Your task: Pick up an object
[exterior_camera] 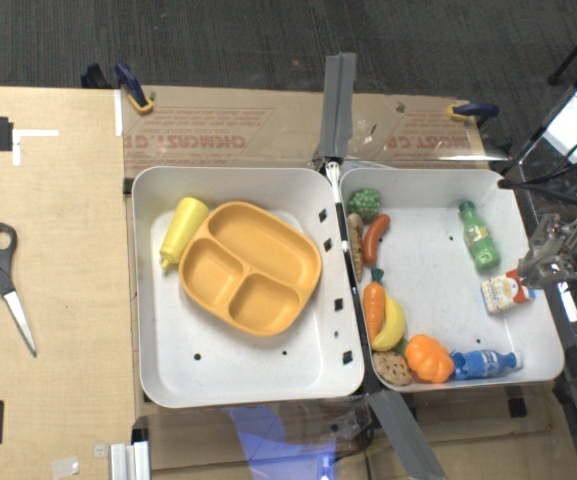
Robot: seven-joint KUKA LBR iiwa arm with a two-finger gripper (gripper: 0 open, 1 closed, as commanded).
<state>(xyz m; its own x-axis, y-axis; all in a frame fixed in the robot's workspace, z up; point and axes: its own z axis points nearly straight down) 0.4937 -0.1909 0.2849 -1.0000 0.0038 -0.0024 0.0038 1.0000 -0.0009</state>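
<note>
Evidently the tool (546, 253) hovered at the right rim of the right white plastic bin (438, 223), just beside the small white-and-red carton (503, 292), likely lining up on it; whether it was open or closed I cannot tell. Toy foods crowded that bin's left wall and front edge, the yellow divided plate (251, 267) filled the left white bin (158, 338), and grey-handled scissors (6, 278) lay on the pale wooden bench (48, 368) over dark carpet (218, 18).

one fixed overhead camera, slanted down on both bins (146, 298).
</note>
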